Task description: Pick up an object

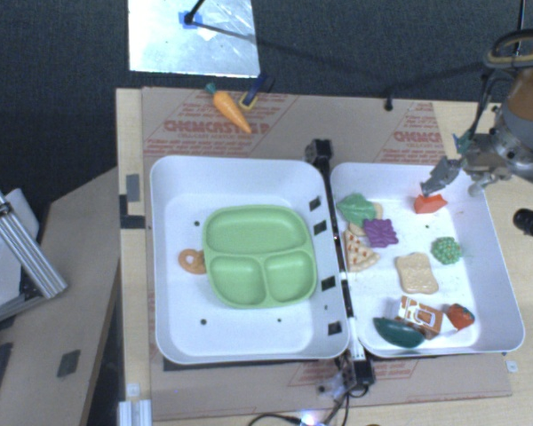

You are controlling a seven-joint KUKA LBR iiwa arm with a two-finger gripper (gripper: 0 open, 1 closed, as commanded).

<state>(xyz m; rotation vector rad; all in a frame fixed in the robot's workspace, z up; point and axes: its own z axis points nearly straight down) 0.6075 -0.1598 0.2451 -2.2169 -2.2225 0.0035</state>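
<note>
Your gripper (437, 183): can't tell its state. Red wedge (430, 204) just below it looks light, stiff; pinch its flat sides.

Divided tray (253, 256) in left bin (173, 238), pretzel (193, 261) beside; toy foods in right bin (497, 264); carrot (230, 109) at bench (151, 114) far edge.

Two white bins (169, 185) sit side by side. The left one holds one green divided plate (258, 254) and one pretzel (192, 261) — the right bin holds nine toy foods. One toy carrot (230, 111) lies outside.
</note>
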